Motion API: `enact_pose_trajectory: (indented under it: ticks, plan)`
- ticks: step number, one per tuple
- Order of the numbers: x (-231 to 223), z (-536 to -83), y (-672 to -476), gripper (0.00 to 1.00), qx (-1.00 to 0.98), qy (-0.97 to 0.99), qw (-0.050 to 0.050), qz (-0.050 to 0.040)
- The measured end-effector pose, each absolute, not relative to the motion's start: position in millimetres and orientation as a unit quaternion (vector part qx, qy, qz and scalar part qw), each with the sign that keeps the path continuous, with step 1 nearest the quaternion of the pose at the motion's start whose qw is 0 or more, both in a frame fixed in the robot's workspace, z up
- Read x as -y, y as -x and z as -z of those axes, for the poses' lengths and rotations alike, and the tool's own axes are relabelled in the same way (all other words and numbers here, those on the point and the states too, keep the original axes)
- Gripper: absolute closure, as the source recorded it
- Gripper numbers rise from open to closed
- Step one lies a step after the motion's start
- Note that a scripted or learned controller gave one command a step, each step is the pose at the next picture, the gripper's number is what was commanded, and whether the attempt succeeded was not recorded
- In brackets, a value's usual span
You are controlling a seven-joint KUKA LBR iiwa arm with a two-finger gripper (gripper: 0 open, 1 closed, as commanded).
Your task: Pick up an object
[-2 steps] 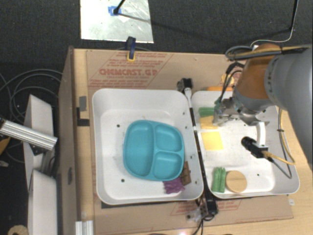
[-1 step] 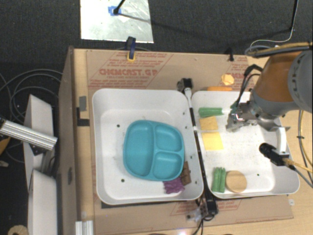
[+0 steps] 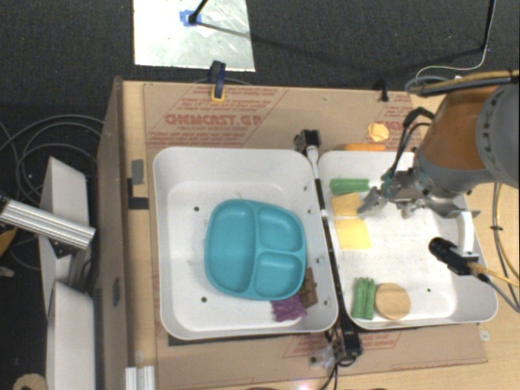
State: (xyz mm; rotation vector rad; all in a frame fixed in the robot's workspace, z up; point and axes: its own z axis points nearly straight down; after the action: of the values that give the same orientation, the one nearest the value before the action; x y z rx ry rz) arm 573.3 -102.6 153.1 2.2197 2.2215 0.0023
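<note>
Bins sat side by side on the bench, and from where I stood the left bin [image 3: 175, 218] held a teal divided plate [image 3: 255, 250] at its middle, with a small purple piece [image 3: 286, 309] and a brown piece [image 3: 309, 291] tucked just beside the plate's lower right corner. None of that lay near the tool.

Across the divider, the right bin [image 3: 471, 299] carried the likelier targets. A green block [image 3: 349, 185] lay at the top, its long axis running left to right. Below it came a pale yellow slice [image 3: 345, 205] and then a brighter yellow square [image 3: 353, 235], both flat on the floor of the bin. Further down, a bunch of green stalks [image 3: 363, 297] stood with its long axis running up and down the view, touching a round tan disc [image 3: 392, 301] on its right.

The gripper [image 3: 382, 195] hung low over the upper part of that bin, reaching in from the right under the grey arm [image 3: 463, 136]. Whether it was spread or closed I could not tell; nothing was visibly held. The relation that mattered, as I judged it: the pale yellow slice and green block lay just to the tool's left, nearly touching, while the stalks and disc sat well apart below.
</note>
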Motion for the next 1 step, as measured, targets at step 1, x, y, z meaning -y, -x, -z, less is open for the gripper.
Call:
enact_pose_trajectory:
  ticks: [1]
  plan:
    - [92.5, -80.5, -576.9, 0.0, -0.708, -0.706, -0.001, 0.0005]
